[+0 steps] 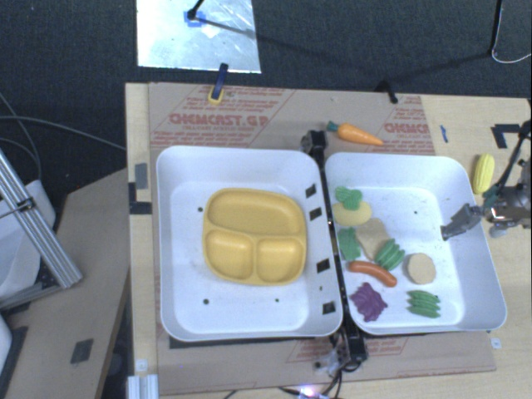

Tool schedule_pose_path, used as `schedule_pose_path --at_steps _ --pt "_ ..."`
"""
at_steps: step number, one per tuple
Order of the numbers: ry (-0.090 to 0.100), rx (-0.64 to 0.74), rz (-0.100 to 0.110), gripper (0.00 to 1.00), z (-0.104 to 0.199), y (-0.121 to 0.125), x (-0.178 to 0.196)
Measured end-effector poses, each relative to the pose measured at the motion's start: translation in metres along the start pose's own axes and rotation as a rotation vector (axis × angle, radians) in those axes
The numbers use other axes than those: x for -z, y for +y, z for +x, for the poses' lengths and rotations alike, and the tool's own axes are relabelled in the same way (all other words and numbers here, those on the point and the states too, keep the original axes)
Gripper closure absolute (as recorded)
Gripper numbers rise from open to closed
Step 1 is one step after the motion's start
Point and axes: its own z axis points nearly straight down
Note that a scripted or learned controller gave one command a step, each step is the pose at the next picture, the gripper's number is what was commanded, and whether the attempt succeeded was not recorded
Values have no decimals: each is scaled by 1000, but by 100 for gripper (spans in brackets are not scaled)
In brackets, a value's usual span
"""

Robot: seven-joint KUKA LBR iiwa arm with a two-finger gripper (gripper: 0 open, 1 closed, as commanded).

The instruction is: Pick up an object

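The right white bin (474,281) holds several toy foods. They are a green leafy piece (349,197), a yellow lump (353,215), a beige block (373,234), a green pickle (389,254), a red sausage (371,272), a round tan disc (421,268), purple grapes (368,300) and green beans (424,303). My gripper (458,222) reaches in over the bin's right side, above bare white floor. It is apart from every toy, and the tan disc is the closest, down and to its left. Nothing shows in its grasp.
The left white bin (179,223) carries a yellow divided plate (253,235). An orange carrot (354,133) lies on the cardboard behind the bins. A yellow corn cob (483,173) lies by the right bin's far right corner. Metal framing (33,223) stands at the left.
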Motion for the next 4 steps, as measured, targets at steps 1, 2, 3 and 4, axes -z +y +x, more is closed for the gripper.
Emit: schedule_pose_path --at_steps 1,2,3,4 --pt "8 14 9 0 143 -1 -89" --pt "1 -1 -3 100 133 2 -73" --pt "-1 -6 5 100 80 20 -135" --pt "0 1 -3 100 87 69 -183"
